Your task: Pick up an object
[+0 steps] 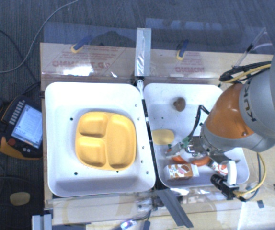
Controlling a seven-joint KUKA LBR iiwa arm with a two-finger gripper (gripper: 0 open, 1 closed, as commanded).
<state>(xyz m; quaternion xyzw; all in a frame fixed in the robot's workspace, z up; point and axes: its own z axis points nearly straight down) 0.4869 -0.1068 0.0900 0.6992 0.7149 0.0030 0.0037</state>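
The right bin [162,96] holds a small brown lump [179,104] near its back, a pale yellow round piece [163,137] by the left wall, and a brown and orange packet [181,171] at the front. An orange-red item [199,161] lies beside the packet, and a white and red object [225,169] sits at the front right. My gripper [188,147] hangs low over the middle of this bin, just above the packet and the orange-red item. The arm's orange band [226,116] covers the bin's right half.
The left bin [61,99] holds a yellow divided plate [106,139]. A metal strip [143,51] stands at the back between the bins. A handheld pendant [18,128] lies on the floor at the left. Cables [245,71] run at the right.
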